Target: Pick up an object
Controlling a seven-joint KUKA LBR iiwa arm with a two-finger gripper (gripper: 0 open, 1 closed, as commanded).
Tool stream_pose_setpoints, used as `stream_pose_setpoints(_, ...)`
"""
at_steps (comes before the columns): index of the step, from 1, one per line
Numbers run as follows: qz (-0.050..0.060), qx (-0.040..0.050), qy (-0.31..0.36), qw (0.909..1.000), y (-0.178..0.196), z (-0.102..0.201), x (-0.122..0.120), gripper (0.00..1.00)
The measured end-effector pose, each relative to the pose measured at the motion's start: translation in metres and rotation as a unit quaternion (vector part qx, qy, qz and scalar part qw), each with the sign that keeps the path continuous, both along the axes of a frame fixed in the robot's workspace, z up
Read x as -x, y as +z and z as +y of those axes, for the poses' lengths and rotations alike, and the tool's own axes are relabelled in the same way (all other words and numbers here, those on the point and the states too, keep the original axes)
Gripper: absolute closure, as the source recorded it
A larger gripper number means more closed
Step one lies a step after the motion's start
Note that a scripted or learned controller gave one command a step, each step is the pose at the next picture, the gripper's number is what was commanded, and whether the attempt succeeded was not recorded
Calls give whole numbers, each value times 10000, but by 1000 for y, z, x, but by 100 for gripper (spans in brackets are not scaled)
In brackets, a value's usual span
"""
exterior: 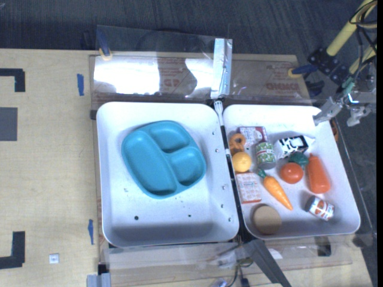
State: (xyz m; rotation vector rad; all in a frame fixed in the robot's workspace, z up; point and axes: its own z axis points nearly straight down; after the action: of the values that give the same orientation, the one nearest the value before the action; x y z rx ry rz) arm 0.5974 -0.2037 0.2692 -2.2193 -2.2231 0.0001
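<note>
My tool (326, 111) hovers at the right bin's (350, 217) far corner; I cannot tell its opening. The carrot (276, 191) lies below-left, crowded by the tomato (291, 172) (neighbours may block my descent).

Robot hardware peeking in at the top right corner.
There's a yellow tube (352, 24), dark cables (362, 43) looping beside it, a black clamp (326, 61), and pale metal gripper (332, 109) parts below.
</note>
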Motion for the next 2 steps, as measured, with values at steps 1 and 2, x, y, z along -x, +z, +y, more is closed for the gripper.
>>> stream_pose_setpoints(1, -29, 11, 332, 9994, -165, 24, -4, 0)
stream_pose_setpoints(2, -21, 6, 336, 9994, -157, 24, -4, 100)
